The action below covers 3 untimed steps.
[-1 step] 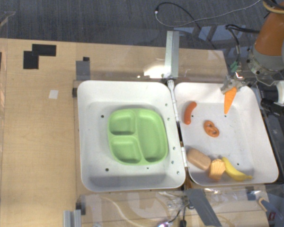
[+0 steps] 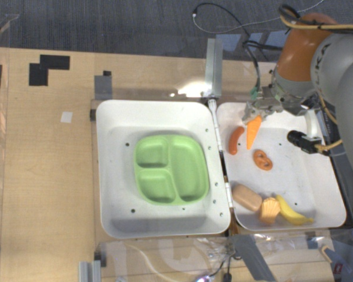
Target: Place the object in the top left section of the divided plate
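A green divided plate (image 2: 172,169) lies in the left bin (image 2: 115,157); its top left section (image 2: 151,152) is a small hollow with nothing in it. Over the right bin (image 2: 323,175), my gripper (image 2: 256,114) reaches down from the grey and orange arm. An orange carrot (image 2: 253,133) hangs point-down from it, its thick end pinched between the fingers. The gripper is shut on the carrot, near the bin's back left corner and to the right of the plate.
Also in the right bin are a red sausage (image 2: 236,140) beside the carrot, a brown pretzel (image 2: 262,160), a tan bread roll (image 2: 247,197), an orange ridged piece (image 2: 270,210) and a yellow banana (image 2: 293,211). A metal rail (image 2: 219,151) divides the bins.
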{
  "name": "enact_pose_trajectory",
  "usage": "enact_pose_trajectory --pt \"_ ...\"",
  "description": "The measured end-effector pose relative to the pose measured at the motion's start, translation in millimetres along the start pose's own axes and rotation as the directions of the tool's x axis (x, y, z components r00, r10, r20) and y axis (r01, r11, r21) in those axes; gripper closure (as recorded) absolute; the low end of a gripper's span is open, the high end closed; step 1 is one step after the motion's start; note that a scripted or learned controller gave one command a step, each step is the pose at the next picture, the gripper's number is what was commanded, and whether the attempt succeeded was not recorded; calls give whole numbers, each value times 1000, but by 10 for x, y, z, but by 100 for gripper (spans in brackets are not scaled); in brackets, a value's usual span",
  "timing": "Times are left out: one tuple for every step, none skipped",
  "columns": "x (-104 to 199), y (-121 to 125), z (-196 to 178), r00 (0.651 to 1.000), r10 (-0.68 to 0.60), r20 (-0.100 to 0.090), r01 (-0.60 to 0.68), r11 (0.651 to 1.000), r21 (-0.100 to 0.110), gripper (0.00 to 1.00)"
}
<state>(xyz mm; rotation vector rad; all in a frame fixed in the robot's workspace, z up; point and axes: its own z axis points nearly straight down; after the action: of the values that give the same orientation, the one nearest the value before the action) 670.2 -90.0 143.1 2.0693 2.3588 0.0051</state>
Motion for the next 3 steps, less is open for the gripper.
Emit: enact_pose_trajectory --pt "-204 -22 -20 1000 -3 1 3 1000 -2 100" --pt "352 50 -440 990 -138 1 138 990 -2 100" --pt "324 -342 -669 957 -290 1 290 957 -2 100"
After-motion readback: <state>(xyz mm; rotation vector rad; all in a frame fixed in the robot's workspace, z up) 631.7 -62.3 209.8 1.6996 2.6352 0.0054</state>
